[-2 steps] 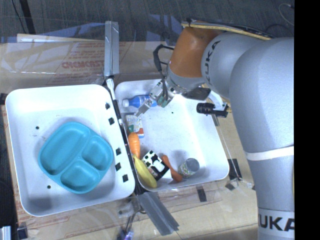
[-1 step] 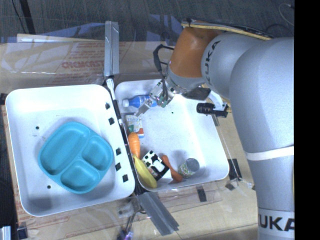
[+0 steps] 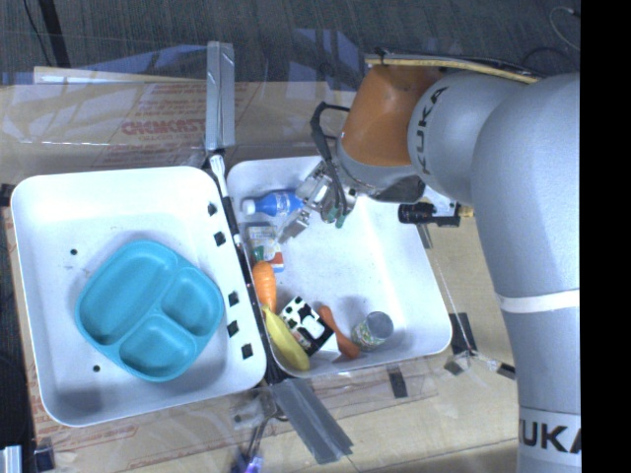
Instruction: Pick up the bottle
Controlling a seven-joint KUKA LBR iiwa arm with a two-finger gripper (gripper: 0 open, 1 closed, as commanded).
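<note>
Reaching for the bottle at the far left of the right bin.

We see the claw (image 3: 317, 205) low in the right bin (image 3: 414, 294), just right of the bottle (image 3: 272, 204), which lies on its side with its blue cap leftward; we cannot tell how wide the claw stands. We judge the approach under way, with the closing still to come. A carrot (image 3: 264, 282), banana (image 3: 285, 341) and can (image 3: 372, 330) crowd the near side. The left bin (image 3: 59, 205) holds a blue tray (image 3: 150, 308) on the wooden bench (image 3: 108, 106).
</note>
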